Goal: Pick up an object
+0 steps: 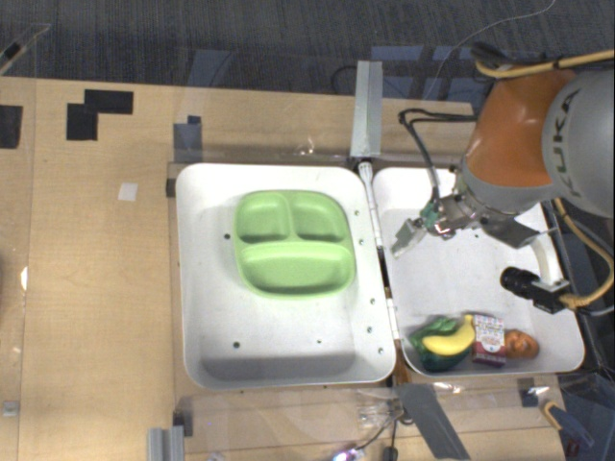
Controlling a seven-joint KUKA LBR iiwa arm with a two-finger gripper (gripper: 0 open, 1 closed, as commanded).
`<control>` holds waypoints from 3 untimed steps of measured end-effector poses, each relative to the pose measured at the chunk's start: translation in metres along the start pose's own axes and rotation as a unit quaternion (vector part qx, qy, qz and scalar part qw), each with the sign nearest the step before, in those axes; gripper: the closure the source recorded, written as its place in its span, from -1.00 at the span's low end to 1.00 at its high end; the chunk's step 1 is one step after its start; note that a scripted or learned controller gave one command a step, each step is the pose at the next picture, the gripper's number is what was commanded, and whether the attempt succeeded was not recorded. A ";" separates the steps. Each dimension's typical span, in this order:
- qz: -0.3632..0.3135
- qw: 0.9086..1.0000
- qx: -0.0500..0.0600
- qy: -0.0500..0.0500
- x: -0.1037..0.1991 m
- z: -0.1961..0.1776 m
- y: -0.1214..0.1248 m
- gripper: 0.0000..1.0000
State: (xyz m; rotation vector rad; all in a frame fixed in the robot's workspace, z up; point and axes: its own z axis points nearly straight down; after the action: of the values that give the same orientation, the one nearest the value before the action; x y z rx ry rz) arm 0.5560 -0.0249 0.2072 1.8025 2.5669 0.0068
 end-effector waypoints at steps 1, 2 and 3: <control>0.252 0.968 0.002 -0.001 -0.052 0.023 0.006 -1.00; 0.238 0.971 0.001 0.000 -0.006 -0.048 0.054 -1.00; 0.188 0.982 0.002 -0.001 -0.082 0.010 0.070 -1.00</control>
State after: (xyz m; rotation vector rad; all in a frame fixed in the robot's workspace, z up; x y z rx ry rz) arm 0.6499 -0.0787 0.1975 2.2545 2.1831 0.0026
